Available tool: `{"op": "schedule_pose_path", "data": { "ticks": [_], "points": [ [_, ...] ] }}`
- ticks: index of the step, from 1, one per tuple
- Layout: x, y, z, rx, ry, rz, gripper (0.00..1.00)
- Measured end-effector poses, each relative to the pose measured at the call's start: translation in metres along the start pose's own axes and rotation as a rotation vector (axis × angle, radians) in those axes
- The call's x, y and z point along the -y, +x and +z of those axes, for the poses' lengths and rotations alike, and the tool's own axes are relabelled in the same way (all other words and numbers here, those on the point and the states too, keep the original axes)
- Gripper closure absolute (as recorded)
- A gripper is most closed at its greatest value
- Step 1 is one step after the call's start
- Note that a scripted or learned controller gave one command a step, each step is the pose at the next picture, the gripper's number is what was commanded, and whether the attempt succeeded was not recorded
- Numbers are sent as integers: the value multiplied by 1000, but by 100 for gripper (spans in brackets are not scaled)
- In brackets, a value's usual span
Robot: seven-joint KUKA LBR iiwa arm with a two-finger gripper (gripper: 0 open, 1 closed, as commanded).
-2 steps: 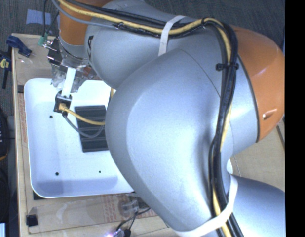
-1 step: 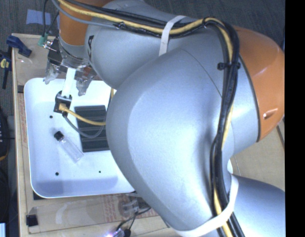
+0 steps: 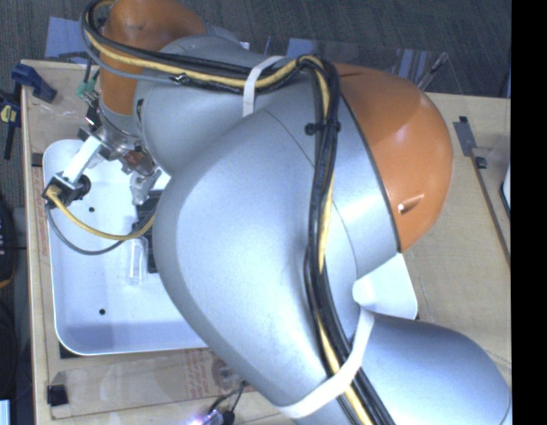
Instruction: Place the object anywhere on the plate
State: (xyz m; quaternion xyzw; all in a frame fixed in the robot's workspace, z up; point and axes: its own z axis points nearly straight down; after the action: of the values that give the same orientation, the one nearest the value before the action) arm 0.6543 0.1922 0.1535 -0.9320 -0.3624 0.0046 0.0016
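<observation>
My arm, grey with an orange band, covers most of the view and reaches across to the left bin. The gripper hangs low over the upper middle of that bin, beneath the orange wrist. A yellow and black cable loops from the wrist over the bin floor. Just below the gripper a small pale, see-through piece stands near the bin floor; whether it is part of the gripper or a loose object is unclear. The arm hides the right bin and whatever lies under it.
Two small dark specks mark the left bin's white floor. A blue clamp sits at the bench's far left corner. Bare wooden bench top lies to the right of the arm.
</observation>
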Motion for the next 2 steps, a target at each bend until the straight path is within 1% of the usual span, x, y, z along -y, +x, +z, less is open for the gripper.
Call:
{"op": "schedule_pose_path", "data": {
  "ticks": [1, 2],
  "points": [
    [-13, -40, -165, -7, -4, 109, 0],
    [-12, -40, -173, -2, 0, 104, 100]
  ]
}}
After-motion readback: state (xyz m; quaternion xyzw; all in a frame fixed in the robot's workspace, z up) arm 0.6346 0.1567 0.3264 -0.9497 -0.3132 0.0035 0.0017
